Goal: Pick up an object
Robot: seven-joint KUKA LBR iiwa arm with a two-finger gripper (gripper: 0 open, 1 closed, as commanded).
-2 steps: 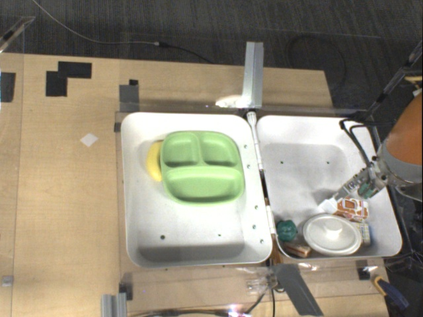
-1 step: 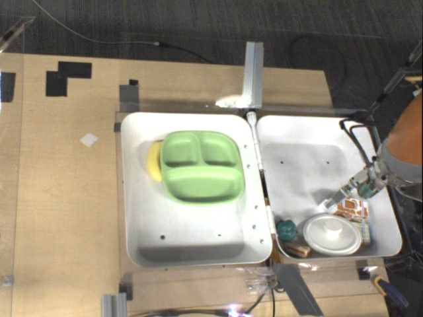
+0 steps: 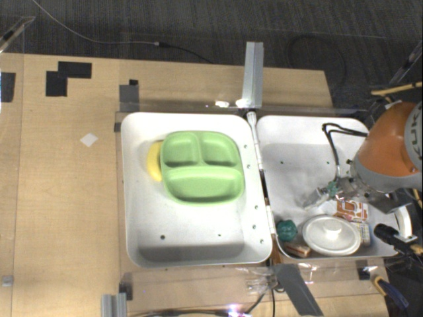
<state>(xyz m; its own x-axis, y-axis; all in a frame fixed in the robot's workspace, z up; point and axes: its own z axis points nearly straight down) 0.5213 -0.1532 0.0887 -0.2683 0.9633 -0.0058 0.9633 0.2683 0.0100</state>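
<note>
My gripper [image 3: 320, 195] hangs low in the right bin [image 3: 297, 150], near its middle, below the orange band of the arm [image 3: 390, 147]. Just right of it lies an orange and white packet [image 3: 351, 210]. A white round bowl [image 3: 332, 234] sits at the bin's front, with a small teal object [image 3: 287, 230] and a brown piece [image 3: 299, 249] to its left. In the left bin [image 3: 192, 243] a green divided plate [image 3: 200, 166] rests over a yellow object [image 3: 153, 162] that peeks out at its left edge. I see nothing clearly held by the gripper.
A black cable [image 3: 334, 137] loops over the right bin's back part. A metal post [image 3: 253, 71] stands behind the seam between the bins. The wooden bench [image 3: 59, 197] stretches to the left.
</note>
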